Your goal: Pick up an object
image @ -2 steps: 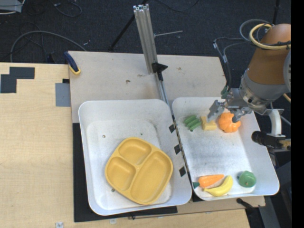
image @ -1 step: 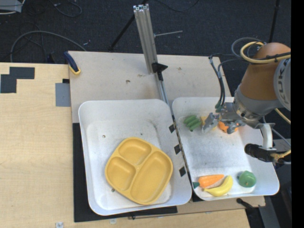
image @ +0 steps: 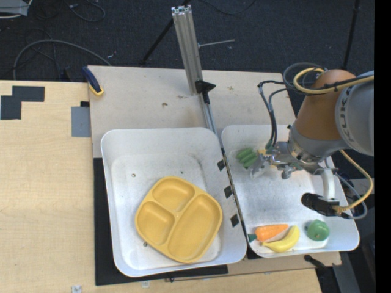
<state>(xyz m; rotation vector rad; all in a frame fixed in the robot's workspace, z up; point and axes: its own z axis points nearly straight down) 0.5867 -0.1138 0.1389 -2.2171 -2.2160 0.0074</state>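
Looking down on the bench, we see the gripper [image: 270, 165] low over the upper part of the right bin [image: 278, 215], with the grey arm [image: 333, 118] and its orange band reaching in from the right. The metal end of the claw sits just beside a small green ribbed object [image: 247, 157], to that object's right; whether its opening is wide or narrow we cannot tell from this angle, and nothing is visibly held. We judge the green ribbed piece to be the likely target, since the tool is nearest to it.

Other candidates lie well apart from the claw, gathered along the right bin's lower edge: an orange carrot-like toy [image: 270, 231] touching a yellow banana [image: 283, 241], and a round green fruit [image: 317, 229] near the lower right corner. Their crowding against the wall would probably make them harder to reach than the lone piece above.

In the left bin [image: 122, 163] a yellow divided plate [image: 178, 218] lies flat, tilted diagonally.

Both bins rest on a pale board [image: 146, 96]; a light wooden table [image: 43, 182] spreads to the left, a slanted aluminium post [image: 187, 47] rises behind, and cables trail over dark carpet [image: 91, 23].
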